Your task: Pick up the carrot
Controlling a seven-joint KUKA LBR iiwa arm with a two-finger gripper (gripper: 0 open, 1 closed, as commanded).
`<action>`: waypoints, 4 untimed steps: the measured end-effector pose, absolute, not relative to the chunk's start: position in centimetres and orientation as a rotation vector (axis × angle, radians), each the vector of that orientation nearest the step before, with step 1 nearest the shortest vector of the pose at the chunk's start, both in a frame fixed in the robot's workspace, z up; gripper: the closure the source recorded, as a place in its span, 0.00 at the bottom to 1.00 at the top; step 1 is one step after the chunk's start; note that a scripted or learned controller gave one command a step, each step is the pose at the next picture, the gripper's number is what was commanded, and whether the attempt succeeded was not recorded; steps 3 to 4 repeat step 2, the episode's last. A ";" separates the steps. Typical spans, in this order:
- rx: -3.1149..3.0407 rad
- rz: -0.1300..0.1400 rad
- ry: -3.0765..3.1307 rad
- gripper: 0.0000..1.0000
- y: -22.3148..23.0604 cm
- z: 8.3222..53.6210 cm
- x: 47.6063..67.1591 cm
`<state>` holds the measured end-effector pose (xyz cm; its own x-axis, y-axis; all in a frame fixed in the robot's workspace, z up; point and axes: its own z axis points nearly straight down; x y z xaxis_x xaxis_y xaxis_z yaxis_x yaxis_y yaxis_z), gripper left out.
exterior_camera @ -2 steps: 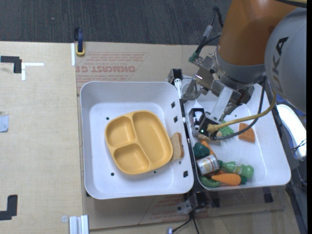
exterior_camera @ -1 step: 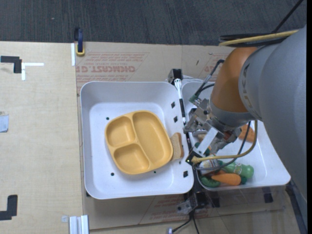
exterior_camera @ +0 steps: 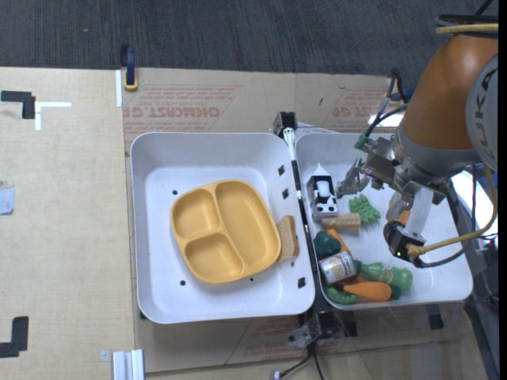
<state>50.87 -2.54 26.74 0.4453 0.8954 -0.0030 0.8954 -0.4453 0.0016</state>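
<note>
Robot arm over the right bin, with the carrot (exterior_camera: 368, 291) not yet picked up.

The end effector (exterior_camera: 354, 182) hangs over the far part of the right bin (exterior_camera: 447, 282), near a cow-patterned carton (exterior_camera: 322, 196). How far open it is cannot be told. The carrot lies well apart from it at the bin's near edge, just beside a can (exterior_camera: 337, 267). This looks like the approach step. The next move probably calls for crossing to the near edge and lowering squarely over the carrot, clear of its crowded neighbours.
</note>
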 end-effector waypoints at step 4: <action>2.650 -0.006 1.670 1.00 -6.9 42.9 48.2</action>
